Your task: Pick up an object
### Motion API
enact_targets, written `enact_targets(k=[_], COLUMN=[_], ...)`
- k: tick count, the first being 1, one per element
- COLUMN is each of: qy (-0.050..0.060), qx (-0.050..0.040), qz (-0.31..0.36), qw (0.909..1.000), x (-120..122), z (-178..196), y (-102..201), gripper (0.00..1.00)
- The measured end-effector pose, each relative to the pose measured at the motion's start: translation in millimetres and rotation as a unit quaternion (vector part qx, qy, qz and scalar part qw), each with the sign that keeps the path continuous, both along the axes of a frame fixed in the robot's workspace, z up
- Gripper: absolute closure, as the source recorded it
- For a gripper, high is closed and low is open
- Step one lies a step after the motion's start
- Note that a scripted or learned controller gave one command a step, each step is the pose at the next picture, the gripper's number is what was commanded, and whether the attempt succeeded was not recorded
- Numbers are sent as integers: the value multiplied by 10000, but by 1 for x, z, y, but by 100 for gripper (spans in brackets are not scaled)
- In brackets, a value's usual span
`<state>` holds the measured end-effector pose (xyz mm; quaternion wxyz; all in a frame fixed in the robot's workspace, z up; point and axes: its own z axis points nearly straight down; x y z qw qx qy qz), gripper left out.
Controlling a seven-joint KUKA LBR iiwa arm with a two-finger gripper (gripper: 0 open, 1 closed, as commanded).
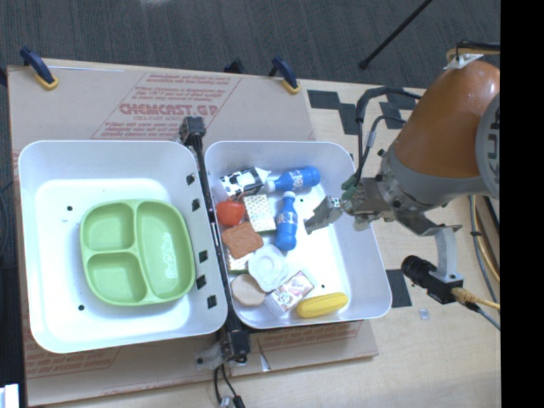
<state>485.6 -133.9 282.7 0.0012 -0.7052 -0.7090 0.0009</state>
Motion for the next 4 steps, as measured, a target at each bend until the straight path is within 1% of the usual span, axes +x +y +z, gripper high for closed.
enact_targets(k=[1,2,3,4], qy=[15,-16,-21,-7], qx=[-1,-5,3,3], qz=[3,8,28,5], qw=[10000,10000,10000,10000], x=[61,96,98,76], z=[-120,-187,-176,-82], y=[-29,-20,-19,32], gripper=[0,0,100,100])
